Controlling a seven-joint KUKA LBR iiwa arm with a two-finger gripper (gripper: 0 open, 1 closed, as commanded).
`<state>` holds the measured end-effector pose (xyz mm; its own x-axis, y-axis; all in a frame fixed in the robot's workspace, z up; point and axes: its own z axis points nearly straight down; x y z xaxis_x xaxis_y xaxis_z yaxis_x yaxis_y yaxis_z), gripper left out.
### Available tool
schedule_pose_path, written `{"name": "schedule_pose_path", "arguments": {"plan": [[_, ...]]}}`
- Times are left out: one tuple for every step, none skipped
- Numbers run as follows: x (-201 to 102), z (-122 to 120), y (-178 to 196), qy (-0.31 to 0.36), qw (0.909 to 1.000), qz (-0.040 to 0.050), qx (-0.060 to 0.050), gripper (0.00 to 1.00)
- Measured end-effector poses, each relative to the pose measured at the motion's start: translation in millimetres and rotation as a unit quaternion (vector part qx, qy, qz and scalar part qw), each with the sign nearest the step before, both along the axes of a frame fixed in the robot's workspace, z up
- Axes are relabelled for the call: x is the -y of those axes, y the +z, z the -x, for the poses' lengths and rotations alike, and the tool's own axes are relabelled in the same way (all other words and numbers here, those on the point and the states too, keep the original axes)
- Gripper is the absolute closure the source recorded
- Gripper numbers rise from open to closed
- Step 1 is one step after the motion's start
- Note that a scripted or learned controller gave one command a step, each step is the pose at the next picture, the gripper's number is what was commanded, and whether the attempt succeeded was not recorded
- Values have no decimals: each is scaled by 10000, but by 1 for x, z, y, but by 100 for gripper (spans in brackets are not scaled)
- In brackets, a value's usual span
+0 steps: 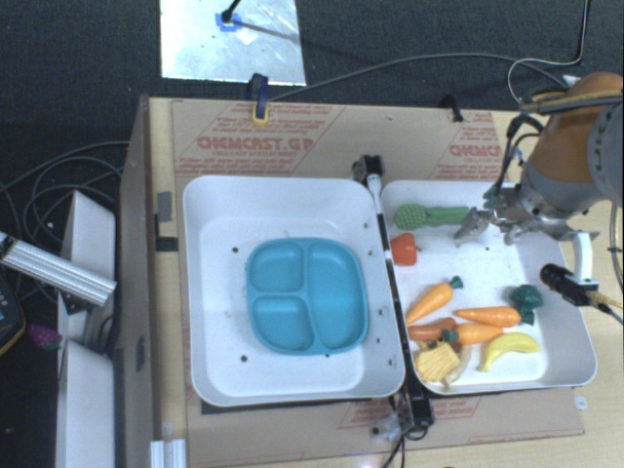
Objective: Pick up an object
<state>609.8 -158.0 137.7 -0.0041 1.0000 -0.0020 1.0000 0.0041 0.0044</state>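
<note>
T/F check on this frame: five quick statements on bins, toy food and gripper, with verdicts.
1. The blue divided plate lies in the left bin. True.
2. The banana sits on the plate. False: it lies in the right bin.
3. The gripper is over the right bin. True.
4. The gripper holds a carrot. False: nothing shows between its fingers.
5. The corn cob lies near the right bin's front edge. True.

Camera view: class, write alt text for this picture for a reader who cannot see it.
A grey robot arm's pincer hovers over the right white bin, near a green brush, above toy carrots, a banana and corn. The left bin holds a blue divided plate.
</note>
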Motion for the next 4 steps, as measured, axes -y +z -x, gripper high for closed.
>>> {"name": "schedule_pose_path", "arguments": {"plan": [[31, -56, 24, -1, 10000, 1, 2, 0], [-63, 37, -1, 0, 10000, -18, -26, 0], [-75, 56, -54, -12, 10000, -10, -18, 0], [-75, 56, -43, -4, 10000, -10, -8, 100]]}}
